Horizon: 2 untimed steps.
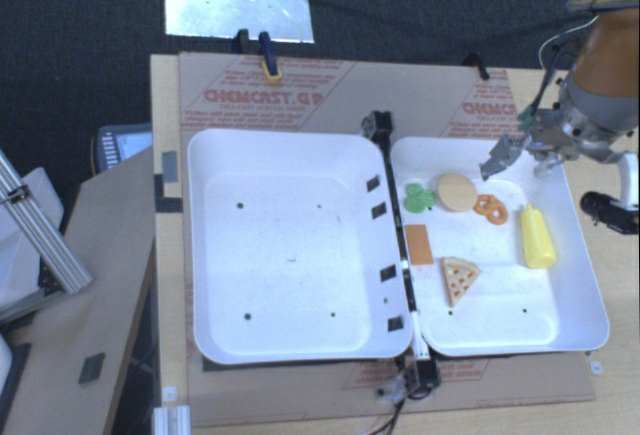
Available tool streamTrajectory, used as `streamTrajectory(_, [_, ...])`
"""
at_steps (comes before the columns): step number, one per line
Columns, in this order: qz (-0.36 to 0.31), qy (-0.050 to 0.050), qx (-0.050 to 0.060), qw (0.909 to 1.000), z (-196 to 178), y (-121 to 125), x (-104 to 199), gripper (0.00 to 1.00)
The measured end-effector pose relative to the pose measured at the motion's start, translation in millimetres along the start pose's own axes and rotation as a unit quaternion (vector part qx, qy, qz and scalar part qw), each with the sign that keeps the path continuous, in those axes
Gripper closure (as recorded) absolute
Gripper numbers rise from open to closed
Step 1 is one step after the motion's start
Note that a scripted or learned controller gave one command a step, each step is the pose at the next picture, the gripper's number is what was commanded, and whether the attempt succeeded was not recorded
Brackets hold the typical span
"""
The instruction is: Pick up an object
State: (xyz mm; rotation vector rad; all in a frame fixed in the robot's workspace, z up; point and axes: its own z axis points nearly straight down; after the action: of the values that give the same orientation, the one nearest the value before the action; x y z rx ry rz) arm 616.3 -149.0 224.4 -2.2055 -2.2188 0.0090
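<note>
**No pick made; gripper poised above the right bin**

Nothing lifted so far. Gripper (512, 155) hovering over the far edge of the right bin (575, 328), reaching in from the right on the grey arm with its orange band. Fingers spread a little apart, open, with nothing between them.

All candidate objects lying on the bin floor, none disturbed as far as can be judged:
- round tan bun-like piece (457, 191), nearest the gripper, just beside a small green leafy piece (418, 196)
- orange pretzel (490, 209), touching or nearly touching the bun's right side
- yellow mustard bottle (537, 236), lying flat toward the bin's right side
- pizza slice (458, 277), near the middle
- flat orange rectangle (419, 244), close against the divider between the bins

Left bin (200, 253) holding none of them.

Left to do, by this reading: the whole pick — choosing a target, descending, closing on it, raising it clear. Probably the approach phase, with the bun or pretzel the likeliest target given the gripper's position, though not certain.
</note>
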Motion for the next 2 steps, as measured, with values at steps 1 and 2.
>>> streamTrajectory(1, [0.000,-0.004,-0.009,1.0000,66.2,55.8,-0.2,0.00])
streamTrajectory(2, [0.004,-0.003,-0.006,1.0000,54.9,-2.1,-21.3,0.00])
